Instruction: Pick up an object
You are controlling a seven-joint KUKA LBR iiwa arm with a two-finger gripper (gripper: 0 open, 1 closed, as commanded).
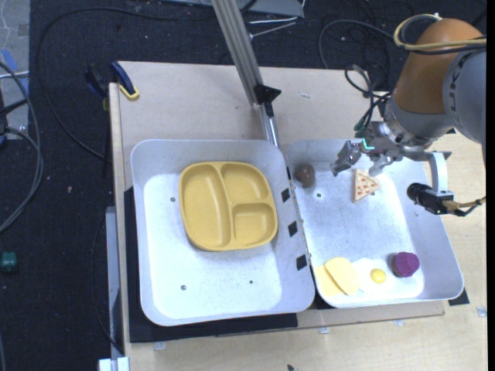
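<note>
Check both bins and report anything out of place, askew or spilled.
Nothing looks spilled or damaged. The yellow divided plate sits slightly rotated in the left bin. In the right bin, the pizza slice toy lies just under the gripper, with the brown ball, yellow pieces and purple object scattered apart.

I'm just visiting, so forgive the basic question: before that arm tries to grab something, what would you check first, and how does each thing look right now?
1. Gripper is over the right bin, where the loose items lie: ok.
2. A target sits near it: the pizza slice toy lies just below the gripper: ok.
3. Anything held between the fingers already: cannot tell.
4. The slice has room around it; the brown ball lies apart to its left: ok.
5. Other items, the purple piece, small yellow piece and pale yellow slab, lie at the bin's near end, out of the way: ok.
6. Yellow divided plate stays in the left bin: ok.
</note>
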